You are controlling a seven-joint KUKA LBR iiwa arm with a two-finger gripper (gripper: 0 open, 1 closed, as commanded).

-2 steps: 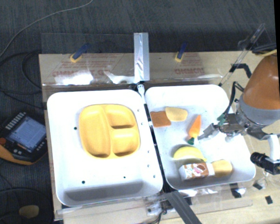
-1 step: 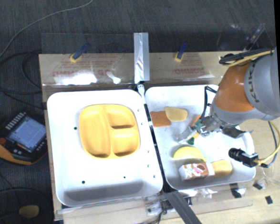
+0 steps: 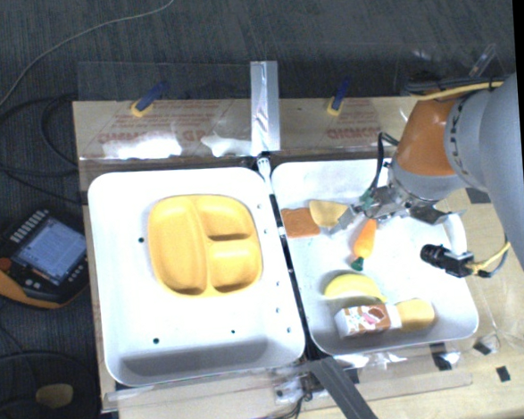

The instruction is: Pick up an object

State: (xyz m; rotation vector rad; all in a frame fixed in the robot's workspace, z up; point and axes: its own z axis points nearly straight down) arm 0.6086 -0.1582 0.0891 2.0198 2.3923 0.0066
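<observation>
Carton (image 3: 366, 319) lay at the right bin's (image 3: 458, 325) near edge, yellow block (image 3: 415, 312) beside it; carrot (image 3: 363, 239) mid-bin, touching the gripper (image 3: 369, 207); finger spread: cannot tell; yellow tray (image 3: 203, 243) sat in the left bin (image 3: 128, 339).

Dark grey carpet-looking floor (image 3: 231, 27) all around the bench, with thin cables (image 3: 80, 38) snaking across it at 11 and 12 o'clock. The bench top (image 3: 103, 117) is light wood, partly covered by clear plastic sheeting (image 3: 176, 129) held with a blue clip (image 3: 150, 98) and a yellow one (image 3: 337, 102). A silvery strip (image 3: 265, 105) runs up toward 12. At 9 o'clock an orange-and-black handheld pendant (image 3: 37, 256) with a screen sits on the floor. Lighting is flat and even.
</observation>
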